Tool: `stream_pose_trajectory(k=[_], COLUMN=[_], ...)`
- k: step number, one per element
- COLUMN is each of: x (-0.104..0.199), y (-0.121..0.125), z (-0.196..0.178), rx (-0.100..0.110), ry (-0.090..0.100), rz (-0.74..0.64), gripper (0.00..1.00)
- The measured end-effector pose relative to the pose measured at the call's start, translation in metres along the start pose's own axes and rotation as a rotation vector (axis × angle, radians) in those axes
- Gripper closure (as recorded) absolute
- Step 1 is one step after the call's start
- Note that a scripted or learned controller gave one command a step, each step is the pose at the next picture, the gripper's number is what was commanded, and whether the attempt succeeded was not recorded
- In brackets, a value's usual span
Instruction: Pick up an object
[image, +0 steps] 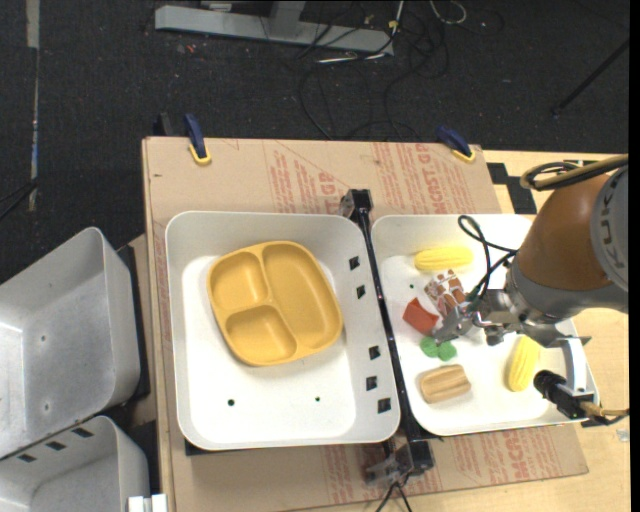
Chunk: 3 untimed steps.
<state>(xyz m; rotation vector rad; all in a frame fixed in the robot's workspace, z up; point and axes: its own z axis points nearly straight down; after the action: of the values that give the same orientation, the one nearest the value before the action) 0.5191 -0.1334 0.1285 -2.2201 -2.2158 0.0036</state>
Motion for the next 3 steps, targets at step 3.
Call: stream_pose_trajectory(k=[3], x=[0.000], y=[0.000], z=[-0.091], rx=[-0.008], ry=[-0.003], rz=[-0.005], gripper=[1.00])
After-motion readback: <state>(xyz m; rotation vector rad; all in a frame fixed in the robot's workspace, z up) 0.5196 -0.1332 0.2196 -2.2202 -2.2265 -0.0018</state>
